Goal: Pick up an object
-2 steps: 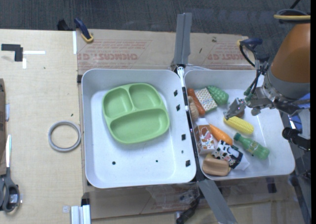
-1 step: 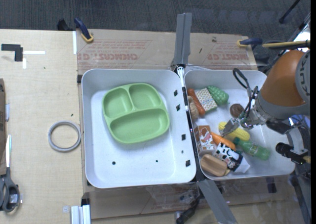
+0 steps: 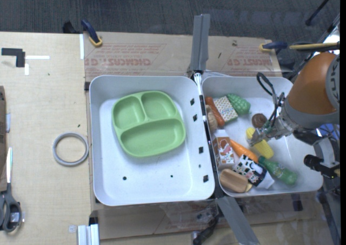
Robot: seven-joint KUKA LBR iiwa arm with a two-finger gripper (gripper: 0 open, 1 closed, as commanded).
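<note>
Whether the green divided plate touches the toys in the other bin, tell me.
Apart. The camera view shows the green divided plate lying in the left bin, with both bins' walls between it and the toys.

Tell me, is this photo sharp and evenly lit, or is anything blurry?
In the camera view the light is soft and even, with faint shadows and no strong glare on the white bins; the green plate looks crisp, while the gripper and the small toys near it look slightly soft.
</note>
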